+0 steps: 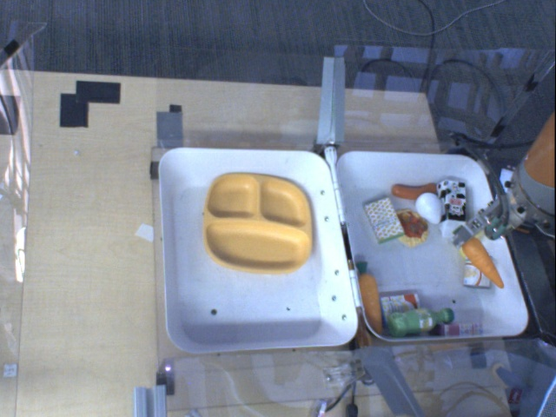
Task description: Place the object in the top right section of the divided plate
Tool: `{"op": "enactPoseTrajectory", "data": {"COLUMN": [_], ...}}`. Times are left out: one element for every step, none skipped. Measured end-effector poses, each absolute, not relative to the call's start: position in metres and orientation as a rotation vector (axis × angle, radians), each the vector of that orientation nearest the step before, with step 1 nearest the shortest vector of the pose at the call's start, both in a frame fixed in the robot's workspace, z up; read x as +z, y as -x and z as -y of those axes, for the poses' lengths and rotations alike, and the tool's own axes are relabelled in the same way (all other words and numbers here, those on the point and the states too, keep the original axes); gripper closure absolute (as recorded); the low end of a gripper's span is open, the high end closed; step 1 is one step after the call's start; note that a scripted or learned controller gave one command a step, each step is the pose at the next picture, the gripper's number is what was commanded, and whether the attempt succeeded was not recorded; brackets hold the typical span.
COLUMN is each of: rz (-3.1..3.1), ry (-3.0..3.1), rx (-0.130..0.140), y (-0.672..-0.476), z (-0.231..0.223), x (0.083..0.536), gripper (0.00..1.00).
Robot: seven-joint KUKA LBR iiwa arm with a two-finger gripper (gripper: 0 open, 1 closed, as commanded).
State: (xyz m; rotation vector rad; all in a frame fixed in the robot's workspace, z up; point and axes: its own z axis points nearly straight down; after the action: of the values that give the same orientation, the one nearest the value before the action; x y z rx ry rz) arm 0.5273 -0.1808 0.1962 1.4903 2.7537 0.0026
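A yellow divided plate lies in the left bin; its top right section holds nothing. My gripper hangs over the right edge of the right bin. An orange carrot lies directly below it, its thick end touching or almost touching the gripper. The angle hides whether the carrot is gripped.
The right bin also holds a white egg, a sausage, a black-and-white carton, a patterned card, a green bottle and a second carrot at its left wall. A metal divider stands behind the bins.
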Motion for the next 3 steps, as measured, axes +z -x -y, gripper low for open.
{"op": "enactPoseTrajectory", "data": {"rz": [-2.898, -2.887, -3.006], "ry": [-1.186, -1.218, -0.891], "rx": [0.005, 0.007, 0.006], "y": [-0.574, -0.634, -0.634], "z": [0.093, -0.012, -0.082], "x": [0.231, 0.233, 0.214], "gripper": [1.00, 1.00, 1.00]}}
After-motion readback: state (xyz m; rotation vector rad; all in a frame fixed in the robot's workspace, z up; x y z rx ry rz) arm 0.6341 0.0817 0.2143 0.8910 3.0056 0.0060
